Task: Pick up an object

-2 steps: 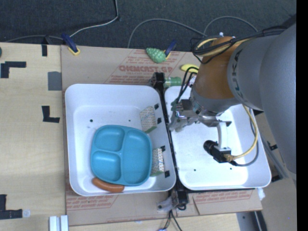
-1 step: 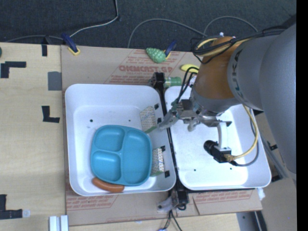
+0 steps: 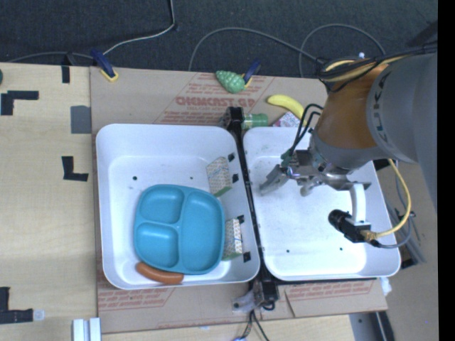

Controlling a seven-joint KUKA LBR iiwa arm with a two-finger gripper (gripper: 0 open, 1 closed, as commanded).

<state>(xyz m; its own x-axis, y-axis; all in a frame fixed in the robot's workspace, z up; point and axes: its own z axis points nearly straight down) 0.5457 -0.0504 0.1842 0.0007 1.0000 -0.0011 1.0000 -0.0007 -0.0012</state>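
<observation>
Blue divided plate [image 3: 178, 227]: three compartments, lying flat in the left bin, toward its front half, right side up.
Orange sausage-shaped object [image 3: 159, 273]: lying flat at the left bin's front wall, touching the plate's front edge.
Patterned packets [image 3: 219, 170]: one near the left bin's right wall behind the plate; another [image 3: 233, 236] just beside the plate's right edge.
Yellow banana [image 3: 285, 104]: on the surface behind the right bin.
Green object [image 3: 230, 81]: on the surface behind the bins.

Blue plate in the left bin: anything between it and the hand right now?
Yes. The hand is over the right bin, and the black divider where the two bins' rims meet runs between it and the blue plate. A small packet leans at the left bin's near wall.
</observation>
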